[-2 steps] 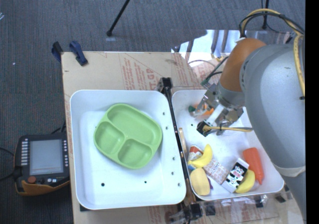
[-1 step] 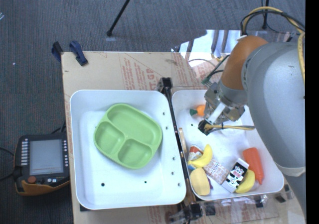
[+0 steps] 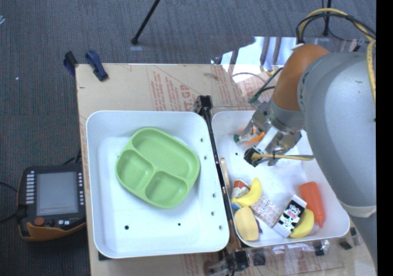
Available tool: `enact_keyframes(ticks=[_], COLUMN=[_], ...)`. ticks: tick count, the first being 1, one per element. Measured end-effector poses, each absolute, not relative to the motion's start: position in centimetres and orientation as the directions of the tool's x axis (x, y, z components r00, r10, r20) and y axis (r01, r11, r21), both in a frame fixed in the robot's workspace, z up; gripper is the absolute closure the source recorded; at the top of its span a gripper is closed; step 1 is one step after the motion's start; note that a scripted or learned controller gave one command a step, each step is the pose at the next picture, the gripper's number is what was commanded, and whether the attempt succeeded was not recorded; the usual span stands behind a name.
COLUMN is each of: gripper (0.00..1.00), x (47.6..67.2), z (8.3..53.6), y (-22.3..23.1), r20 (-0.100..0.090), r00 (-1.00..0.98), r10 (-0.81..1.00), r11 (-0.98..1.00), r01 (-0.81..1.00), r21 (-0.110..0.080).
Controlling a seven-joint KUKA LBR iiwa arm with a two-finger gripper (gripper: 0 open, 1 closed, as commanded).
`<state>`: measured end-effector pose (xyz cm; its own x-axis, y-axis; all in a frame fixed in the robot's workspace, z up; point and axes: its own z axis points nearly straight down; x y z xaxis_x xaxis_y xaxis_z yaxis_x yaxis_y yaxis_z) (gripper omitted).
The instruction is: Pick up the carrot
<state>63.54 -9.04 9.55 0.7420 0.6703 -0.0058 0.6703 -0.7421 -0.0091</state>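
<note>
Orange with a green tip, the carrot (image 3: 247, 138) lies in the right-hand white bin (image 3: 334, 232), right at the nose of the robot's pincer (image 3: 258, 135), which hangs low over it. From where I stand it cannot be told whether the pincer is apart or clamped on the carrot, since the wrist hides the contact. By my reading the reach is made but the lift is not: the carrot appears to rest on the bin floor, so a sure grip and the raise are left. It looks small and slim, largely covered by the pincer, its green end poking out on the side away from the arm. Well apart from the pincer, nearer the bin's front wall, sit a red-orange tapered toy (image 3: 313, 201) and a banana (image 3: 249, 194). Beyond the pincer, in the other bin (image 3: 98, 146), rests a green divided plate (image 3: 158, 167)
</note>
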Motion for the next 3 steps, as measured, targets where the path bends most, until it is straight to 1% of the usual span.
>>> enact_keyframes(ticks=[1, 2, 3], gripper=[1.0, 1.0, 0.0], x=[63.5, 57.1, 57.2], z=[10.5, 8.6, 8.6], y=[-9.1, -10.3, -10.4], r20=[-0.007, -0.002, -0.001], r00=[0.741, 0.576, 0.577], r10=[0.672, 0.817, 0.817], r11=[-0.741, -0.576, -0.577], r01=[0.672, 0.817, 0.817], r21=[-0.013, -0.008, -0.006])
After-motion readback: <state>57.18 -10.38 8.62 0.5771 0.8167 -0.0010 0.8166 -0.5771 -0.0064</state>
